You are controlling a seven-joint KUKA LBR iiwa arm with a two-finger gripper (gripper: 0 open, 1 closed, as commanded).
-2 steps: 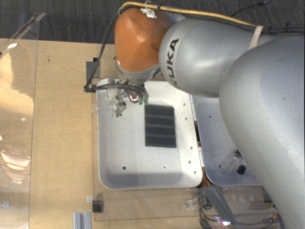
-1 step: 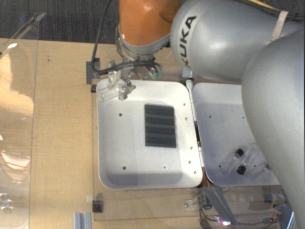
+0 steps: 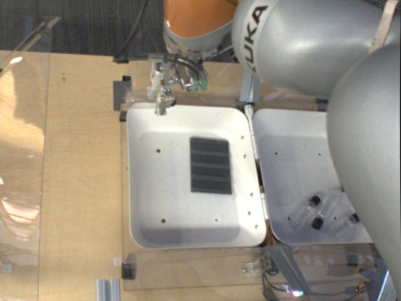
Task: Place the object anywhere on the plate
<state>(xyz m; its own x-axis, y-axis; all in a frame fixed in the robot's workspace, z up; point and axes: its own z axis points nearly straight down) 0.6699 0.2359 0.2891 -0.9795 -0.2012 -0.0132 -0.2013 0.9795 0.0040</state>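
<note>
A dark grey ribbed rectangular plate (image 3: 210,165) lies flat in the middle of the left bin (image 3: 145,187). The object looks like a clear plastic piece with small black parts (image 3: 321,213). It rests in the near part of the right bin (image 3: 285,162), partly hidden by the arm. My gripper (image 3: 165,93) hangs below the orange wrist band over the far left corner of the left bin. It is well away from both the plate and the clear object, and I see nothing held in it.
The grey arm (image 3: 313,36) crosses the top right and covers the right bin's right side. A clear panel (image 3: 25,137) stands on the wooden bench at the left. Small black brackets (image 3: 120,93) sit at the bin's corners.
</note>
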